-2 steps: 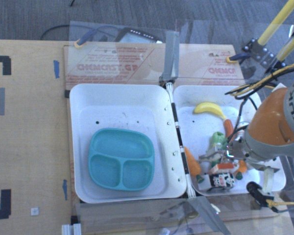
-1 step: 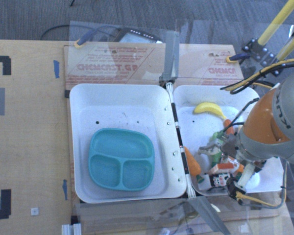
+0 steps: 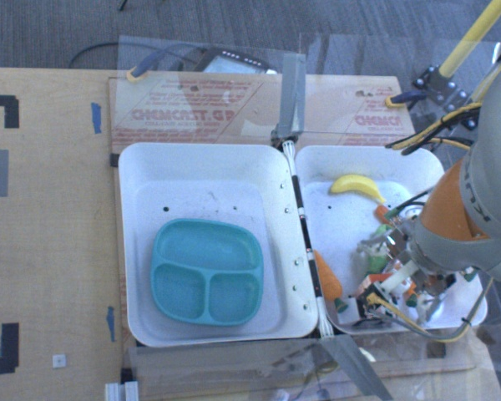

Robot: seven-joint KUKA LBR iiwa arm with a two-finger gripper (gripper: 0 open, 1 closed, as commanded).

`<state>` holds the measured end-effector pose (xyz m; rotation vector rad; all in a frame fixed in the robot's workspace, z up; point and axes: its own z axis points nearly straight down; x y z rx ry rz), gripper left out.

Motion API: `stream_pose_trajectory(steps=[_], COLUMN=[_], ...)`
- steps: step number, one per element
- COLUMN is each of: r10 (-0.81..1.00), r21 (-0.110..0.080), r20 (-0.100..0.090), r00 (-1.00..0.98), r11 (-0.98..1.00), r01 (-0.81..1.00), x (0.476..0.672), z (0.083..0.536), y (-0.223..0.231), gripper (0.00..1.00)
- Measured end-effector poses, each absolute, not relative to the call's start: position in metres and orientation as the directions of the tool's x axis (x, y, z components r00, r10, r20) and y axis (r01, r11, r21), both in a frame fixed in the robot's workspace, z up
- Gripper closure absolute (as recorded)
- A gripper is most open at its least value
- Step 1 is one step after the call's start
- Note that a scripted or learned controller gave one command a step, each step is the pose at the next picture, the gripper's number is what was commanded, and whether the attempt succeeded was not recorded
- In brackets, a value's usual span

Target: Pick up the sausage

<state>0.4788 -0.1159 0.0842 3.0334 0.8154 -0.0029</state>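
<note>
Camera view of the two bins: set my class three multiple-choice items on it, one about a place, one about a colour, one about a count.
1. Where does the divided plate lie?
A. In the left bin
B. In the right bin
C. On the floor

2. What colour is the divided plate?
A. Red
B. Teal
C. Black

3. How many compartments does the divided plate have?
A. One
B. Five
C. Three

Answers:
1. A, since the divided plate rests on the floor of the left bin, while the banana and the carrot lie in the right bin, where the arm reaches in.
2. B, since its whole surface is a blue-green teal against the white bin.
3. C, since raised ridges split it into one wide section and two smaller ones.
</note>
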Motion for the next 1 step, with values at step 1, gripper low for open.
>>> stream_pose_trajectory(steps=[1], r10=[0.203], r21=[-0.003], r20=[-0.005], r00=[0.979], r11=[-0.979], r01=[0.203], x=[0.5620], z=[0.0835], y=[-0.1329], gripper=[0.00])
